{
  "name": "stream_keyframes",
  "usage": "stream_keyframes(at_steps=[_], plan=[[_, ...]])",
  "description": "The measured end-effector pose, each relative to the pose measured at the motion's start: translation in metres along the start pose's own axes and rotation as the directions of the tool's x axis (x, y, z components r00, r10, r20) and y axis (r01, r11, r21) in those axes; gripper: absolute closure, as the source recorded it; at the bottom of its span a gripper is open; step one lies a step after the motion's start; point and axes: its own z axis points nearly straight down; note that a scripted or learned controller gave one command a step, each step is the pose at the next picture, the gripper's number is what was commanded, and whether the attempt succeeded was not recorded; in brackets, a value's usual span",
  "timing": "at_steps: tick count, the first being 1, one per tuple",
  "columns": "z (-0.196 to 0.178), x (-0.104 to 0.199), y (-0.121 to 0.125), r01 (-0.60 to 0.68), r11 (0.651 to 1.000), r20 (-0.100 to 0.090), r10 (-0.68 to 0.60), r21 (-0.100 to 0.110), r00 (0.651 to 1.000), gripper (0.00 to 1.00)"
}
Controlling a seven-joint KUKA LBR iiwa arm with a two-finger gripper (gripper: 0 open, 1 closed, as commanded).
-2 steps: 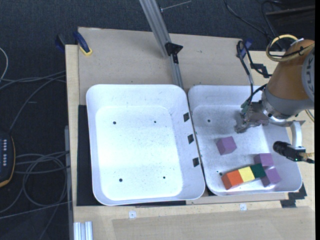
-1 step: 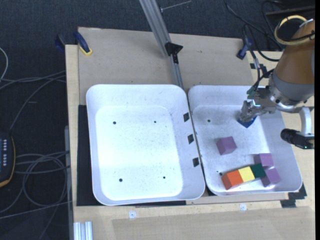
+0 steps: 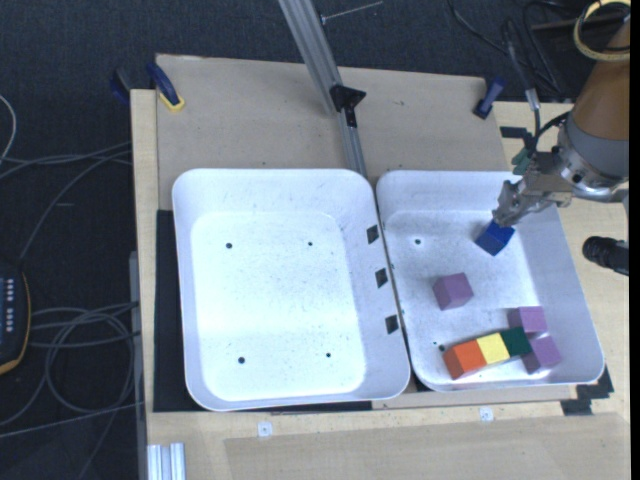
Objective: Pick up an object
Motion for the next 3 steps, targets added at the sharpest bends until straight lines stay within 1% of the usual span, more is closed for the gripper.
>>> stream_keyframes(at_steps=[1,2,3], plan=[[-0.008,0.047,-0.001,0.005,1.000,-0.003,-0.005,0.005,1.000,1.00],[-0.014,0.102,-0.012,0.005,1.000,-0.005,-0.005,0.008,1.000,1.00],[-0.018,0.154,-0.018,0.006,1.000,-0.005,-0.006,0.009,1.000,1.00]])
